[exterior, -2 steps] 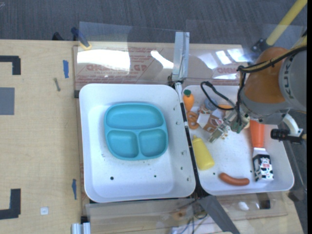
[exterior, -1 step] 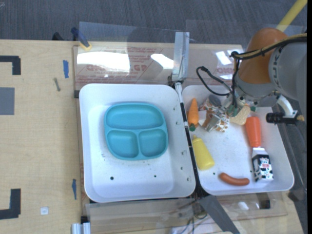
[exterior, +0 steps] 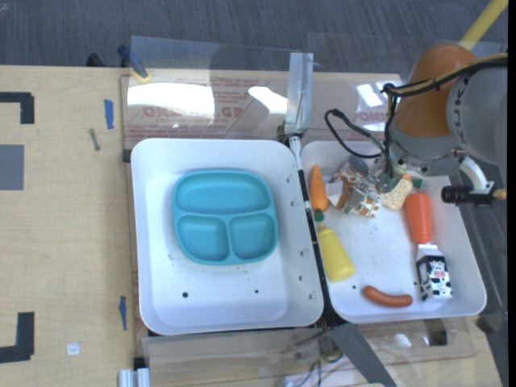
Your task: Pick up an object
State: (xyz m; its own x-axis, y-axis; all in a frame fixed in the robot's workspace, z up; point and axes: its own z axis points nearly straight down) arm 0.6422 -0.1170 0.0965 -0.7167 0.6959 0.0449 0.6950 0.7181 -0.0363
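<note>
Directly beneath gripper, patterned packet

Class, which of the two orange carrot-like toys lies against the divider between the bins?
The slim orange carrot, beside the yellow toy; the thicker one lies further right.

A blue divided plate lies in the left white bin on a wooden bench.

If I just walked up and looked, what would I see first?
Probably the big blue divided plate, sitting alone in the left bin. Next, the grey arm with its orange band reaching in from the right, its tool down among the toy food at the back of the right bin, with a carrot and yellow bottle nearby.
</note>
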